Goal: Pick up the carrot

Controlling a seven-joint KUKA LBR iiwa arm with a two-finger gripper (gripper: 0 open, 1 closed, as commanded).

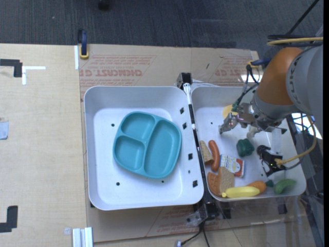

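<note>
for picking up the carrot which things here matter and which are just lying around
Matters: carrot, end effector, right bin.
Lying around: teal plate, left bin, banana, sausage, bread slice, green piece.

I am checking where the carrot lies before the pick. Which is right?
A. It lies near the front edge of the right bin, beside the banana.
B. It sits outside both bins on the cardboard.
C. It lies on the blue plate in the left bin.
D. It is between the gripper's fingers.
A: the orange carrot lies at the front of the right bin, touching the right end of the yellow banana, well away from the gripper.
</note>
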